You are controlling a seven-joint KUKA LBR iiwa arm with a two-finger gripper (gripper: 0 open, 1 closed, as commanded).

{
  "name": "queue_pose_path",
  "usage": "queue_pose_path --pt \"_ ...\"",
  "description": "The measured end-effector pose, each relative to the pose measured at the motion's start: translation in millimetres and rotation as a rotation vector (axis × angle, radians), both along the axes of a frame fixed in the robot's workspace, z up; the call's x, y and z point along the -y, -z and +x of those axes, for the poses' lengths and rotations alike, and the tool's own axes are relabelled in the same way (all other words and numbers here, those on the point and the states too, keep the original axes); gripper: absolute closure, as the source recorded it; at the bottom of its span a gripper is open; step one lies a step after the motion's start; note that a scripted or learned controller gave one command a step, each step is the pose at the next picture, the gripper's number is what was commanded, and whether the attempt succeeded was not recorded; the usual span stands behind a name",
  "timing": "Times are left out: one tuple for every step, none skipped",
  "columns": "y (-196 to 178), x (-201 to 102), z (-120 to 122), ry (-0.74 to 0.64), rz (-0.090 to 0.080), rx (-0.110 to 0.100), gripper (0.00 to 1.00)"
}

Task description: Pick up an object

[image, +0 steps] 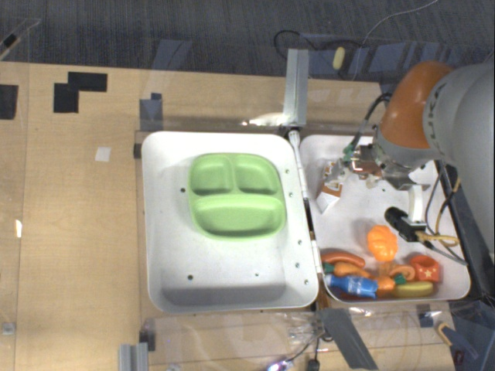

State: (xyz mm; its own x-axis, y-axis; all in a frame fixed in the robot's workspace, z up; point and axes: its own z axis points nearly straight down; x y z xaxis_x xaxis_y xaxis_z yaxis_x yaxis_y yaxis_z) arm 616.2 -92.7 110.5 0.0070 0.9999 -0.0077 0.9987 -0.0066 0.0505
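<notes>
The grey arm reaches from the right over the right white bin (pixel 340 149), its two-finger gripper (pixel 334 182) low near the left wall

1. The divided tray (pixel 235 194) lies in the left bin (pixel 166 230).
2. The right bin (pixel 340 230) sits touching it on the right.
3. Toys (pixel 380 269), perhaps play food, crowd that bin's near end.
4. The gripper (pixel 334 182) hangs over its far left part.

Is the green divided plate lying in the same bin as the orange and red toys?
No. The green divided plate lies in the left bin, while the toys are piled in the right bin.
</notes>
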Motion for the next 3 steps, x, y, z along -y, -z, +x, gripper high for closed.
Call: queue_pose_path --pt "0.6 -0.3 13.5 0.016 0.006 -0.010 0.00" --pt "0.5 -1.9 16.0 0.006 0.003 -0.009 0.00" --pt "0.9 -8.2 37.3 0.021 0.009 -0.010 0.00"
